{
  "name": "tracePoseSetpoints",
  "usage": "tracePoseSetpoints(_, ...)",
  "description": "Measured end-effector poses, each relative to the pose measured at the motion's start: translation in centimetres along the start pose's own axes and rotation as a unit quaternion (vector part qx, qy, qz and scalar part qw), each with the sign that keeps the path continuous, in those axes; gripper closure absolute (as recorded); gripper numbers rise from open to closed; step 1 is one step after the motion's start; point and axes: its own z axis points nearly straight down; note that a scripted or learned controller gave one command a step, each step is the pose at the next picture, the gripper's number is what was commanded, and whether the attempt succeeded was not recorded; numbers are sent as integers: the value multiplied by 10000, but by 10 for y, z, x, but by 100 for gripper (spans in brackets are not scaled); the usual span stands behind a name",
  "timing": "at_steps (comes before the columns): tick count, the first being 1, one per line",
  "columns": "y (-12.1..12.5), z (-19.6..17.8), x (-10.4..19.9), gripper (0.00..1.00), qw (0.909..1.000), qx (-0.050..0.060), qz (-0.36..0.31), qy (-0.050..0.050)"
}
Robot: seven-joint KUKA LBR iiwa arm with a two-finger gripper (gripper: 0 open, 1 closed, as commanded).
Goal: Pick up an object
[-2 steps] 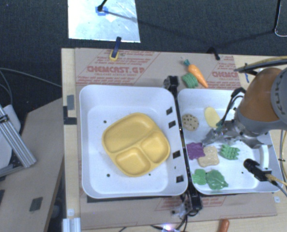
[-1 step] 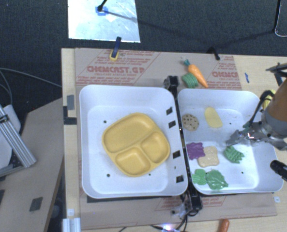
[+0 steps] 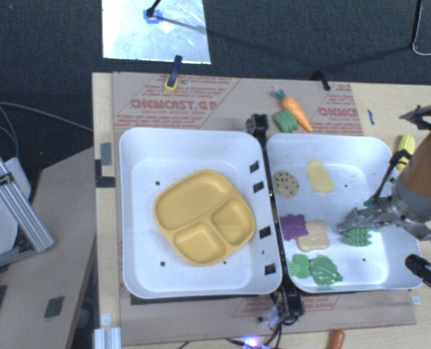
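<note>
Fingers (image 3: 355, 221) sit spread just above the small green toy (image 3: 357, 236); they should descend straight and close squarely around it.

In the right bin (image 3: 375, 150), the cookie (image 3: 286, 183) lies left of the chip (image 3: 320, 177); the toast (image 3: 315, 235) sits nearer the camera, the divided plate (image 3: 203, 216) in the left bin (image 3: 142, 158)

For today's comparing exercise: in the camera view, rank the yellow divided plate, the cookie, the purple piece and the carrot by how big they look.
Largest to smallest:
1. yellow divided plate, by far
2. carrot
3. purple piece and cookie: they look too alike to rank.
</note>
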Motion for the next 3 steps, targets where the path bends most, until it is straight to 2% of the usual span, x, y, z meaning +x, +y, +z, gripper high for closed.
tracePoseSetpoints(1,2,-11,0,100,10000,-26,0,-8)
tracePoseSetpoints(2,1,-4,57,100,10000,-2,-40,10)
tracePoseSetpoints(3,-16,0,110,100,10000,-7,-36,4)
